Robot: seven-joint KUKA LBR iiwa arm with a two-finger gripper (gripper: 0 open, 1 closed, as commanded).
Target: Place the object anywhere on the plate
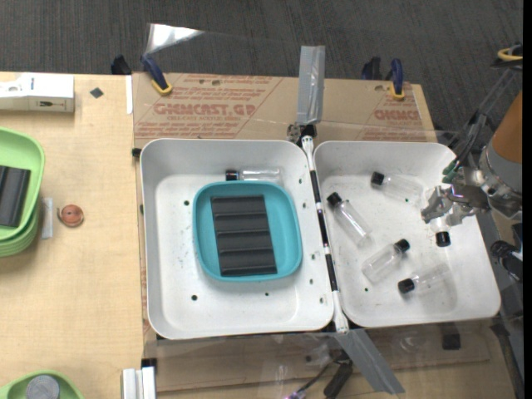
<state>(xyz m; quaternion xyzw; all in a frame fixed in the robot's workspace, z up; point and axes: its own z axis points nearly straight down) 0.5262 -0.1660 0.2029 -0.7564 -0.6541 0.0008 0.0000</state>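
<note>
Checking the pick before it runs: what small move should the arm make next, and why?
Probably lower the gripper onto the vial just under it: it hangs above the right bin with nothing visibly between its fingers, and the teal plate holds no vial yet.

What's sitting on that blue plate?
A black ribbed block lies on the blue plate, covering its middle; whatever is beneath the block is hidden. One clear vial lies behind the plate.

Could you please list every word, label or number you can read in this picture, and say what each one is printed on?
"CHEMCAST GP", in red and partly washed out, on the cardboard sheet behind the left bin.
Red lettering on the cardboard behind the right bin: too faint to read.
Dark print on the white box at the upper left: too small to read.
</note>
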